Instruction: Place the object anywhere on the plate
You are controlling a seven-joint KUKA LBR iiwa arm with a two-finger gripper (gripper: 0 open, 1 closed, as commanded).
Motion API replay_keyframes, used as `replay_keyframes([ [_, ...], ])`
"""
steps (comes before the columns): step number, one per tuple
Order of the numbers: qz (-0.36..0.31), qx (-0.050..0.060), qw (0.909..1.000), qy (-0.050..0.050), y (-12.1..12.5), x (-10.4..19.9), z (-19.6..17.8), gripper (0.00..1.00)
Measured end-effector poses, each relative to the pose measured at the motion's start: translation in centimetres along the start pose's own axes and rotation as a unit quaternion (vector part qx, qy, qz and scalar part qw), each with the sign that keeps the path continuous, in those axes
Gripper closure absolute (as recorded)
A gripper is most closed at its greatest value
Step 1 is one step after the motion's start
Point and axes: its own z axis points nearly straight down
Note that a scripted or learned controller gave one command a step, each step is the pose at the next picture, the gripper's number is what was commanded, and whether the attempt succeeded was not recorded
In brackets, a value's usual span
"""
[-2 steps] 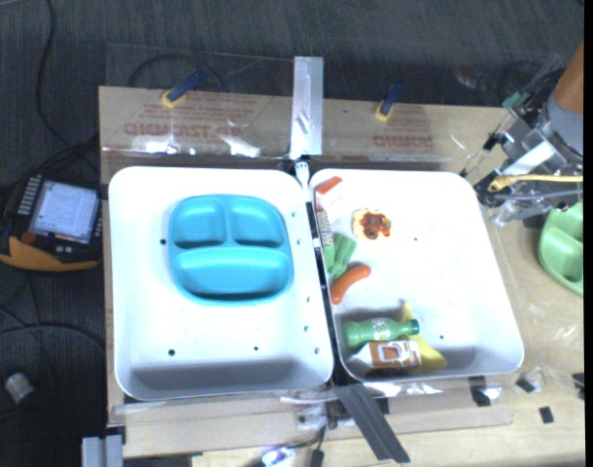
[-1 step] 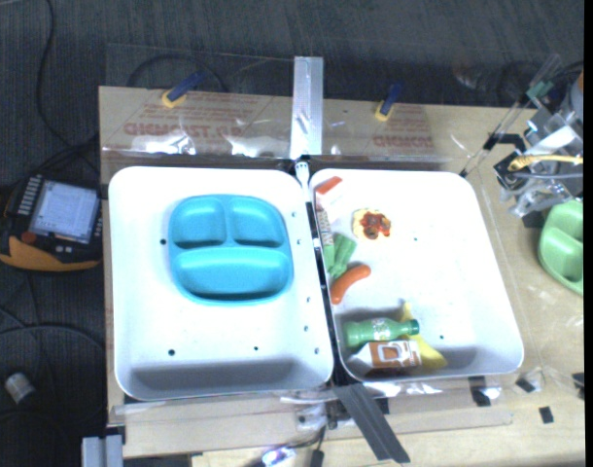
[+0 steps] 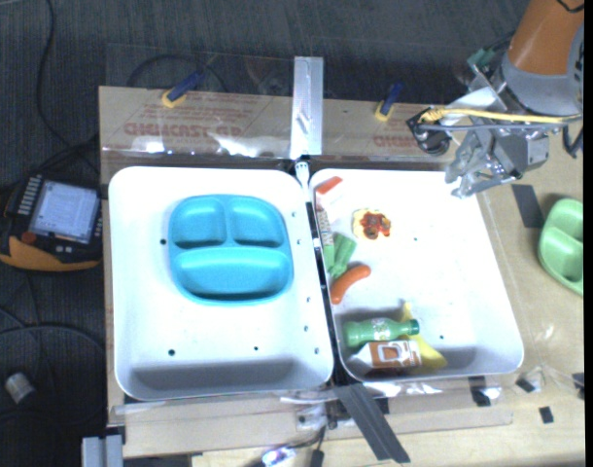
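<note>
Two shallow white bins sit side by side on the bench, the left bin [image 3: 141,348] and the right bin [image 3: 481,290], meeting along a central divider. Largest of the contents is the blue plate [image 3: 228,246], a sectioned tray with three compartments, lying in the upper middle of the left bin with bare white floor around it. At about two o'clock from the plate, the grey arm [image 3: 544,27] with its orange band reaches in over the top right corner of the right bin; its gripper [image 3: 476,173] hangs above the bin's far rim at one o'clock, well apart from every item, and nothing shows between its fingers, though whether they are spread or closed cannot be told.

Inside the right bin, a green bottle [image 3: 379,331] lies on its side at six o'clock, just above an orange packet [image 3: 389,355] with a yellow item [image 3: 431,353] tucked beside it. Toward nine o'clock, by the divider, lie a green vegetable [image 3: 341,252] and an orange carrot-like piece [image 3: 350,279], near each other. At eleven o'clock rests a small pizza-like toy [image 3: 371,224]. All these objects lie off the plate.
</note>
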Motion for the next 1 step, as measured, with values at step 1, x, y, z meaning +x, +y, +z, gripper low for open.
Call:
replay_keyframes([
  [1, 0.035, 0.001, 0.9994, -0.001, -5.94, 6.1, 9.13, 1.0],
])
